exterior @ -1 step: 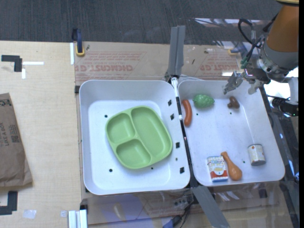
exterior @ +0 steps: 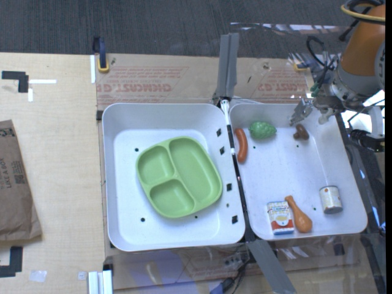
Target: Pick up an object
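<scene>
The right bin [exterior: 343, 164] holds several small objects. An orange-red sausage [exterior: 241, 144] lies by its left wall, with a green leafy lump [exterior: 262, 130] beside it. A small brown piece [exterior: 300, 133] sits near the back. At the front are a small printed carton [exterior: 280, 217], an orange drumstick-shaped toy [exterior: 298, 214] and a silver can [exterior: 331, 199] on its side. My gripper [exterior: 302, 113] hangs over the bin's back edge, just above and behind the brown piece, and I see nothing held in it.
The left bin [exterior: 116, 164] bears a green divided plate [exterior: 179, 176]. A grey divider post [exterior: 228, 66] rises between the bins at the back. Cables [exterior: 321, 54] trail by the arm's wrist. A brown paper bag [exterior: 15, 182] lies far left.
</scene>
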{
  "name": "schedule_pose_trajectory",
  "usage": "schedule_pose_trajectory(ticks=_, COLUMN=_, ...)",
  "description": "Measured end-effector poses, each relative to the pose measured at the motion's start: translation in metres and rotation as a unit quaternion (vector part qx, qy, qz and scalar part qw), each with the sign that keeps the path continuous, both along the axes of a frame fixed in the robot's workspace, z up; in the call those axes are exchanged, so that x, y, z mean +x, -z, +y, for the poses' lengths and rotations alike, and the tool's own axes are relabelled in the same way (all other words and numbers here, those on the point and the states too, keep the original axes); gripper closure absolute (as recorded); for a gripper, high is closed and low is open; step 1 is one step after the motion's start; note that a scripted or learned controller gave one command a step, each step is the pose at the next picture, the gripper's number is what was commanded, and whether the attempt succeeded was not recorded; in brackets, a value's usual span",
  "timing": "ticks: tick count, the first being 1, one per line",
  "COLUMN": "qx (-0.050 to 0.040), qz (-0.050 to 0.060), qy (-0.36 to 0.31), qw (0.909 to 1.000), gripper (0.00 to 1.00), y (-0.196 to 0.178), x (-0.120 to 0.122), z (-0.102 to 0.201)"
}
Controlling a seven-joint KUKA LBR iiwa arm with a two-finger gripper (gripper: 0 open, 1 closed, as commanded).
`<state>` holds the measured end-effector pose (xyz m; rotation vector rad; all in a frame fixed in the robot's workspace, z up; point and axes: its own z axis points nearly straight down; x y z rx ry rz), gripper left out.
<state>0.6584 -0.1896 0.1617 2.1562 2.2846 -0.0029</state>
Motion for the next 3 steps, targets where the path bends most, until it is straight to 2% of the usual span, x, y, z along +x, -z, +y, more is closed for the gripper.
schedule_pose_trajectory(ticks=1, qx=0.0064, qz=0.001, qy=-0.022, qw=0.9997, gripper=0.00, y=0.069, x=0.003, z=-0.024)
schedule_pose_trajectory(ticks=2, qx=-0.0001, qz=-0.002, qy=-0.020, qw=0.9998, gripper=1.00, y=0.059, x=0.002, z=-0.031)
schedule_pose_trajectory(ticks=3, qx=0.0001, qz=-0.001, qy=-0.059, qw=0.9983, gripper=1.00, y=-0.034, x=0.001, z=0.026)
